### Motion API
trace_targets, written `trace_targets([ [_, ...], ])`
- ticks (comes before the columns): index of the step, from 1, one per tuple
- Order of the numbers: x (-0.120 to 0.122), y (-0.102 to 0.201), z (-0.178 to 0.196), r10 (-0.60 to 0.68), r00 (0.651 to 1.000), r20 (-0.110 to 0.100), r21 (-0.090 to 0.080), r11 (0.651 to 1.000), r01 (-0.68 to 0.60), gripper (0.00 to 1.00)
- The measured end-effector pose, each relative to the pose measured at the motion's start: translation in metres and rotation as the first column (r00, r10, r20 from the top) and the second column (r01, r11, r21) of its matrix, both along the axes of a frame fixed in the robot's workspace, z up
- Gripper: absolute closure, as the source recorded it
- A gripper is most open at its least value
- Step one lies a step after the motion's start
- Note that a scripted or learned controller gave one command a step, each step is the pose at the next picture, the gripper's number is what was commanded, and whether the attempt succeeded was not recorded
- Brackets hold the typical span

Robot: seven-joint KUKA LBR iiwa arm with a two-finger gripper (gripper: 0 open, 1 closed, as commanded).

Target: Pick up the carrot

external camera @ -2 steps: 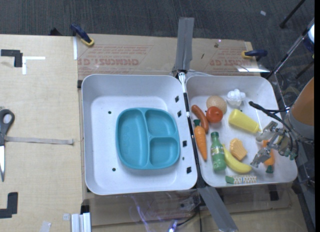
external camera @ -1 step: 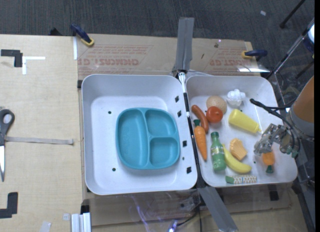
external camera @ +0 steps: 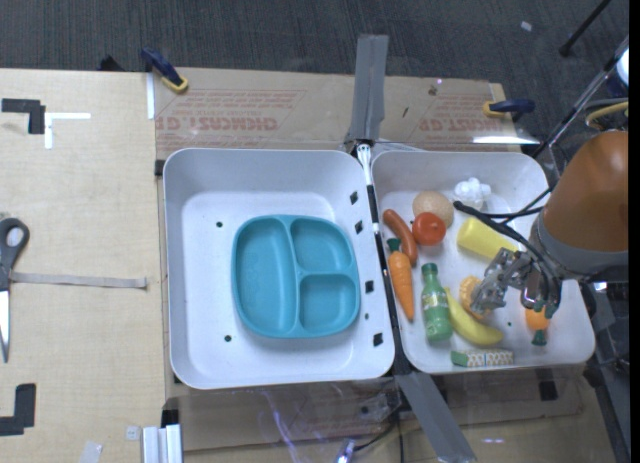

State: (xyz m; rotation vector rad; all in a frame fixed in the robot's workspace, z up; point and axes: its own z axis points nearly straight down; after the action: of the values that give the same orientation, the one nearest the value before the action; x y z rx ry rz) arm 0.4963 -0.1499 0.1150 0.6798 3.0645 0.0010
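The carrot (external camera: 401,282) is orange with a green top and lies lengthwise along the left wall of the right bin (external camera: 570,346). My gripper (external camera: 516,293) hangs low over the right part of that bin, well to the right of the carrot and apart from it. Its fingers (external camera: 489,289) stand open with nothing between them. The left finger is above the banana (external camera: 473,323).
Around the carrot lie a red sausage (external camera: 397,226), a tomato (external camera: 429,228), an egg (external camera: 432,205), a green bottle (external camera: 434,302) and a yellow block (external camera: 481,239). A small orange piece (external camera: 538,320) sits by the right finger. The left bin (external camera: 190,281) holds a blue divided plate (external camera: 296,276).
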Motion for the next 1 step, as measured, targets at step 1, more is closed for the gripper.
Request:
trace_targets([
  [1,0.0000,-0.0002,0.0000,-0.001,1.000,0.000,-0.001,1.000,0.001,0.00],
])
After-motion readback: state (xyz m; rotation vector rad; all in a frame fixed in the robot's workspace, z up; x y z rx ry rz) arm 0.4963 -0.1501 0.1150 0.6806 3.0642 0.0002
